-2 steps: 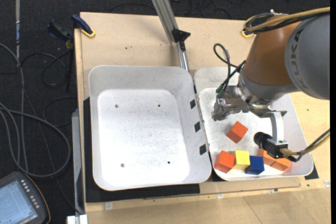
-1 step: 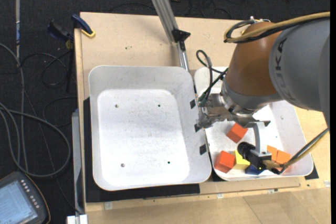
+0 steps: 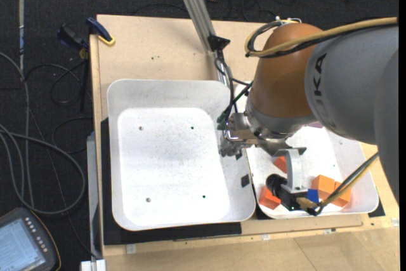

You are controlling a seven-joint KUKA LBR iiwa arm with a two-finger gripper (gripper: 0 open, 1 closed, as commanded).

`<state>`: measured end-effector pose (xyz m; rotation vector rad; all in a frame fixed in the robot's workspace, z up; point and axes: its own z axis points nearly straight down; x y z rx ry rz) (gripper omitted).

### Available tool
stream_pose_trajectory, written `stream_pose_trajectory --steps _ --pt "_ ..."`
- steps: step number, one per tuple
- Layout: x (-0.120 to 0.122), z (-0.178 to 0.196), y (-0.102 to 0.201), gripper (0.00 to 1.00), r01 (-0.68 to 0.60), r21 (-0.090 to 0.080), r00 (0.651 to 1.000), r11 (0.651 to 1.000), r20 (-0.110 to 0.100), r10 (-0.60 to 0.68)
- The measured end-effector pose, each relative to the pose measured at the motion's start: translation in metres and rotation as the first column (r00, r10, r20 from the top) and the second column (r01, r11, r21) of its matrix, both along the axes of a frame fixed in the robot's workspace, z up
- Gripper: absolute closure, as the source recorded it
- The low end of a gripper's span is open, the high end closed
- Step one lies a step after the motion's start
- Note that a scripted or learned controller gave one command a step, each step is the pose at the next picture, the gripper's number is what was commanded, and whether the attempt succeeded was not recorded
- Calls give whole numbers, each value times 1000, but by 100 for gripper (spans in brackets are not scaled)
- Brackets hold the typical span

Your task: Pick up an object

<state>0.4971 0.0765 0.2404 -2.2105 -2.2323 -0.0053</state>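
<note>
The grey arm with its orange band reaches in from the right and hangs low over the right bin (image 3: 365,205). My gripper (image 3: 228,144) sits at the wall between the two bins, and nothing shows as held in it. Around the arm, several orange blocks lie in the right bin: one at the near right (image 3: 327,185), one at the near left (image 3: 269,200), and a sliver (image 3: 280,164) under the wrist. A small blue piece (image 3: 312,193) lies among them. A small dark piece (image 3: 245,180) rests near that bin's left wall. The arm hides most of the right bin.
The left bin (image 3: 120,136) is white with faint speckles. A slanted metal rail (image 3: 193,3) runs from the top down to the bins' far edge. A blue and yellow clamp (image 3: 98,32) sits at the bench's far left corner.
</note>
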Motion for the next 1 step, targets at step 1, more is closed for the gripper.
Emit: stream_pose_trajectory --steps 1 --pt "0 -1 -4 0 8 -2 1000 1000 -2 -8"
